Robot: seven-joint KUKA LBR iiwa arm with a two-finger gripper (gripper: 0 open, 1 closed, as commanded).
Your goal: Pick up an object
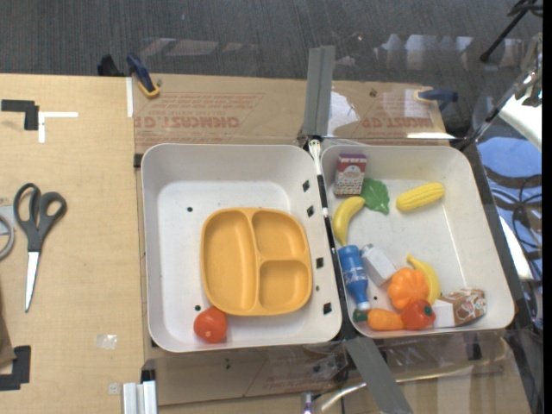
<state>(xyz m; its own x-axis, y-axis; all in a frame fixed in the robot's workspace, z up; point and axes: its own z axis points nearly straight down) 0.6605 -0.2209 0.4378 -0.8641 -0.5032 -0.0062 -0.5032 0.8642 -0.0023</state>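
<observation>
You're looking at a lab test rig: two bins (pixel 164 257) clamped on cardboard (pixel 216 115), toy food inside, scissors (pixel 34 222) left of them on the tabletop (pixel 69 317).

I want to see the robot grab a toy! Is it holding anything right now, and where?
Nothing is being held. The toys lie loose in the right bin, and the tomato sits beside the yellow tray in the left bin.
</observation>
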